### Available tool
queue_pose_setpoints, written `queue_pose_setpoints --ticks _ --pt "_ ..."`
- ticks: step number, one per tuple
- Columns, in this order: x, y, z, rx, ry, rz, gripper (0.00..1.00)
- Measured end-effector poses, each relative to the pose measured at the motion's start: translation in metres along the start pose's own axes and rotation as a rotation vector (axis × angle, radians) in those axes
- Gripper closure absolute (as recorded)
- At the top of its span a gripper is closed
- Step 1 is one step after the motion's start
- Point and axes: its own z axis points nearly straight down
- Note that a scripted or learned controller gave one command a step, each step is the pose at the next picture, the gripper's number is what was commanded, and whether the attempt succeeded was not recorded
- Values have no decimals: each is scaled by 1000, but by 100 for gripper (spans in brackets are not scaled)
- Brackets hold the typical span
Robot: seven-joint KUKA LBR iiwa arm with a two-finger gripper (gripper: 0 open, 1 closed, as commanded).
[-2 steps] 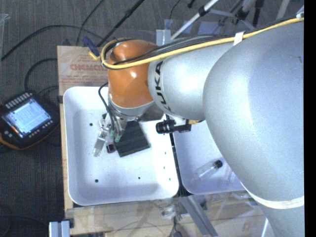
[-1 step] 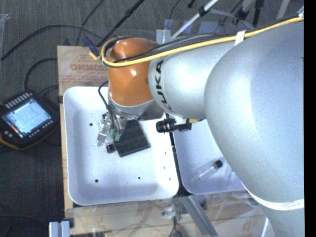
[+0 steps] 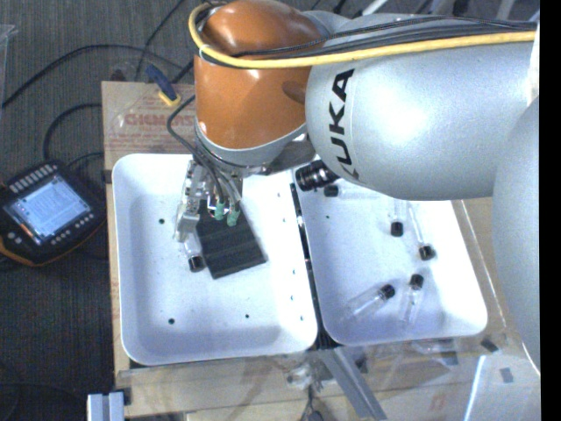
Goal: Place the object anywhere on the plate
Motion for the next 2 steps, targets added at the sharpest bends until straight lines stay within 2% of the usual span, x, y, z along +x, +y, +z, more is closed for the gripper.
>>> queue_pose_setpoints --ticks 1,2 --pt "-40 8 83 0 2 -247 100" --pt "-59 11 105 0 1 -299 100"
